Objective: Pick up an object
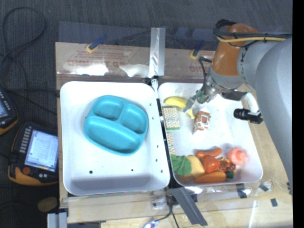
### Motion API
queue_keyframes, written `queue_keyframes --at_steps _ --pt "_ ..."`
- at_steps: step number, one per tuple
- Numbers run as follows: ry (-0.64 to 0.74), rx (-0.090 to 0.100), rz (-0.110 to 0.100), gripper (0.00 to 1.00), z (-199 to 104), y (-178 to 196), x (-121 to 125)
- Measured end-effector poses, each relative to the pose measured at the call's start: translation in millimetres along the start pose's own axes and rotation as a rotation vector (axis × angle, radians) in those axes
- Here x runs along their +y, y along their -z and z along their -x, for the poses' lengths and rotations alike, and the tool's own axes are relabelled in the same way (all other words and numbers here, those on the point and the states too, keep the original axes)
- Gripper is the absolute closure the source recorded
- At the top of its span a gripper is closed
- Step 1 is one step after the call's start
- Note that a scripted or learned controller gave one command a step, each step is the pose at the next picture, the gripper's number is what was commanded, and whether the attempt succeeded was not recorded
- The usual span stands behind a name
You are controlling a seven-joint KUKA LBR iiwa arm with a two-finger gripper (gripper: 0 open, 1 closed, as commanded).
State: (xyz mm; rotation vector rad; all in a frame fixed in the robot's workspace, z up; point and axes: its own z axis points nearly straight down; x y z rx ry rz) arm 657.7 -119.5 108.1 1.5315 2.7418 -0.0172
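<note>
My gripper (199, 99) hangs low over the upper middle of the right bin (247, 141), under the orange band of the arm. It is just right of a yellow banana (174, 101) and just above a small orange and white carton (203, 121), which lies tilted. A small yellow piece (190, 112) shows by the gripper's lower left side. I see nothing clearly held in the gripper.
A patterned cracker box (171, 118) lies along the right bin's left wall. Several toy foods crowd its near edge: a green leaf (179, 165), an orange carrot (209, 153), a pink piece (237, 156). A blue divided plate (116, 123) lies in the left bin (76, 175).
</note>
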Motion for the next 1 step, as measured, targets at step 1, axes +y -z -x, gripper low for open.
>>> queue_keyframes --at_steps 1 --pt "-0.348 0.005 0.003 1.0 -48.5 74.7 41.7"
